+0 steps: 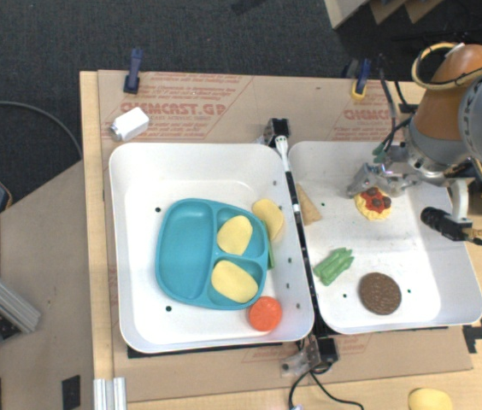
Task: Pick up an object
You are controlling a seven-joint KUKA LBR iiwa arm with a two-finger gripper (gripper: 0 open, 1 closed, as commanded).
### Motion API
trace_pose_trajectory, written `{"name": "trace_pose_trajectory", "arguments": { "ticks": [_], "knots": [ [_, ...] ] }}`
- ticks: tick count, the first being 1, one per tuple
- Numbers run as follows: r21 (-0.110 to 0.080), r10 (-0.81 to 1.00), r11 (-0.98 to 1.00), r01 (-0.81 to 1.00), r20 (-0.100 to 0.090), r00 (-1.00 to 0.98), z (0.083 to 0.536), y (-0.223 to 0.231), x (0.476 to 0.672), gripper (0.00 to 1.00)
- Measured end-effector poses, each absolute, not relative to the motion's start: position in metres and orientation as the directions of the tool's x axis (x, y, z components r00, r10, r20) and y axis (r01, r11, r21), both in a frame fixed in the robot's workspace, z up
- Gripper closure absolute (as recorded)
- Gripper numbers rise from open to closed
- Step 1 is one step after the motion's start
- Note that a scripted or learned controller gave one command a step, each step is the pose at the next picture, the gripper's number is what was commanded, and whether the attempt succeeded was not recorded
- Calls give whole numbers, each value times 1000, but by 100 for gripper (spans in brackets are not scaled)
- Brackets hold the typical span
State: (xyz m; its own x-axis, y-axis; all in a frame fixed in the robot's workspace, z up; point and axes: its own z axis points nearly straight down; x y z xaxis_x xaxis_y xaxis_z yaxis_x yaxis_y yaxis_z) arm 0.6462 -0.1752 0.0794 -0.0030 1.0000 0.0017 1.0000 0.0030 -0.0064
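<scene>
1. From my seat the scene is bright and evenly lit from overhead.
2. The white bins come close to blowing out.
3. Shadows are soft and short.
4. Focus holds across the bench; fine detail is grainy.
5. The dark floor stays dim.

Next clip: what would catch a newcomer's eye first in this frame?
Likely the blue divided tray in the left bin, with two yellow pieces in its compartments and an orange ball just off its near corner. Next, the grey arm's gripper low in the right bin, right above a small red-and-yellow toy. A green piece and a brown disc lie nearer the front.
</scene>
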Motion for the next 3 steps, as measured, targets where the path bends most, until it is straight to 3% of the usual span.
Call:
{"name": "trace_pose_trajectory", "arguments": {
  "ticks": [1, 2, 3],
  "knots": [
    [-7, 1000, -1, 1000, 3, 1, 85, -163, 585, 0],
    [7, 1000, 6, 1000, 0, -6, 86, -127, 660, 0],
    [-4, 1000, 3, 1000, 2, -3, 85, -97, 641, 0]
  ]
}}
